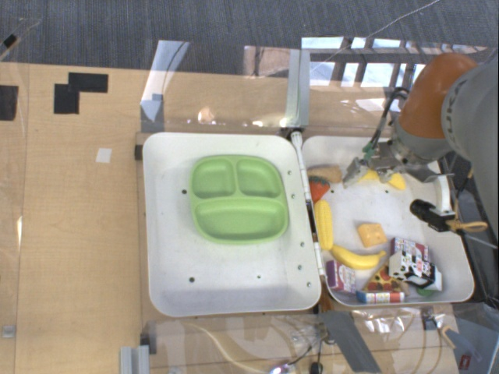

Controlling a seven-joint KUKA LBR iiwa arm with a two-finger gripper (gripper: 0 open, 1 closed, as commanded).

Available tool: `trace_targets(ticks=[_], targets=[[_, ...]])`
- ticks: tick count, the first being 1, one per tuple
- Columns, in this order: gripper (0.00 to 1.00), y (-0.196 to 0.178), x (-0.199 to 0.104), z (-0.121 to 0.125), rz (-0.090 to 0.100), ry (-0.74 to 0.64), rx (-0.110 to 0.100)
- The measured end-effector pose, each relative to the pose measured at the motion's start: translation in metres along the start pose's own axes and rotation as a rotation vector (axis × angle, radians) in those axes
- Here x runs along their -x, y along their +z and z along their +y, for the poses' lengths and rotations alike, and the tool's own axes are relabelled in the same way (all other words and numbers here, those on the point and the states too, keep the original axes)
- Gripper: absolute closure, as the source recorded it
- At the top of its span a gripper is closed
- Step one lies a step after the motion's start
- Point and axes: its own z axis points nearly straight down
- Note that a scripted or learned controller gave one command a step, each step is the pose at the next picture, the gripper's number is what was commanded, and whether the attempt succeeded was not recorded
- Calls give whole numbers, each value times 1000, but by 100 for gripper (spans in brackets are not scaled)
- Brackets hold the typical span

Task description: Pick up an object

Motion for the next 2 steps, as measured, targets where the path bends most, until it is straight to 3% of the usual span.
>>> trace_targets(ticks=[1,2], targets=[[0,-10,-51,-22,3,-69,-16],[0,10,-32,-64,0,-164,-2]])
